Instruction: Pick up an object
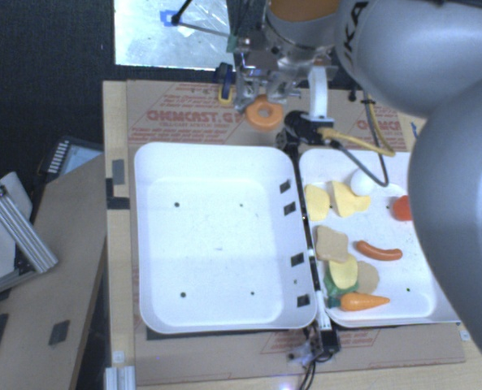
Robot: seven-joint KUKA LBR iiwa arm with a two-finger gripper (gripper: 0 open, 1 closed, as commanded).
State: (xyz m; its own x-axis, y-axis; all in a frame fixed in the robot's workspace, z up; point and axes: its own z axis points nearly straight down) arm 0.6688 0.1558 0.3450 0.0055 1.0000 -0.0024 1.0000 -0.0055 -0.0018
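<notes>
My gripper (264,102) hangs above the bench's far edge, just behind the seam between the two bins. An orange ring-shaped toy doughnut (263,115) sits between its fingertips, lifted off the bins. The right bin (419,309) holds several toy foods: two yellow pieces (318,200), a white egg (361,184), a red piece (401,208), a tan bread slice (332,242), a sausage (379,252) and a carrot (362,302). The grey arm hides that bin's right part.
The left bin (216,151) lies to the left of the divider clips (293,210). A yellow cable (362,142) and a black cable trail over the right bin's back edge. A metal frame (13,226) stands at the far left, off the bench.
</notes>
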